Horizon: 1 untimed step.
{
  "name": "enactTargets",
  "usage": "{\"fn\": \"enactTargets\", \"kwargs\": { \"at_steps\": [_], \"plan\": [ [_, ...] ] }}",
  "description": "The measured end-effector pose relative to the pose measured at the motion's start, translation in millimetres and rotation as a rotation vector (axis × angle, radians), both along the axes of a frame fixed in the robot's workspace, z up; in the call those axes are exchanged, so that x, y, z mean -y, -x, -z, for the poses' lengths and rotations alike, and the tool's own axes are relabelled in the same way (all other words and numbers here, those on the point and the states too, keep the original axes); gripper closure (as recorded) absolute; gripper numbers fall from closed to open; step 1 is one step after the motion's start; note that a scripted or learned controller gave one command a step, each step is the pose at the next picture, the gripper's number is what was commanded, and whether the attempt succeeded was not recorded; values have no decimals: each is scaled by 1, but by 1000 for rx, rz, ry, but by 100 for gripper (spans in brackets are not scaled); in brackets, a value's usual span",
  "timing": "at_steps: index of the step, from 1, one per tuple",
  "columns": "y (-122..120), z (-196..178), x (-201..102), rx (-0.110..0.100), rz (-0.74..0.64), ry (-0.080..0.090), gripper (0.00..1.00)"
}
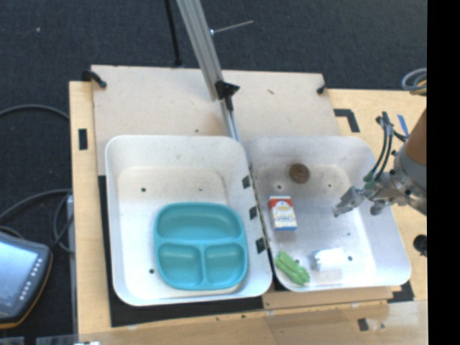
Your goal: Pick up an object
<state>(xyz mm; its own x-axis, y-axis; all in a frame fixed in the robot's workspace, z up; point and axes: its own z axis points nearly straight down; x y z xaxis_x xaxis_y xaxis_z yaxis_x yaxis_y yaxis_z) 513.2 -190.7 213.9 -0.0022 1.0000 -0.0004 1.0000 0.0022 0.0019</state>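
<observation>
Green toy [292, 267] and white block [330, 258] sit lowest in the right bin [388, 254] — gripper [353, 200] hovers over that bin's right side, holding nothing.

Its fingers look slightly spread, though at this angle I can't tell for sure. Candidates all lie in the right bin: a small carton [283, 213] near the centre, a brown round thing [299, 172] toward the top, and the two pieces near the lower edge. I'd go for the carton — it lies well apart from its neighbours with bare floor around it. Come straight down, straddle its narrow sides, close fully before lifting. A teal tray [202, 246] fills the left bin's [122, 164] lower half.
</observation>
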Motion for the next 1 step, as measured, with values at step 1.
{"fn": "enactTargets", "kwargs": {
  "at_steps": [1],
  "plan": [
    [-1,-11,1,3,1,1,100]
  ]
}}
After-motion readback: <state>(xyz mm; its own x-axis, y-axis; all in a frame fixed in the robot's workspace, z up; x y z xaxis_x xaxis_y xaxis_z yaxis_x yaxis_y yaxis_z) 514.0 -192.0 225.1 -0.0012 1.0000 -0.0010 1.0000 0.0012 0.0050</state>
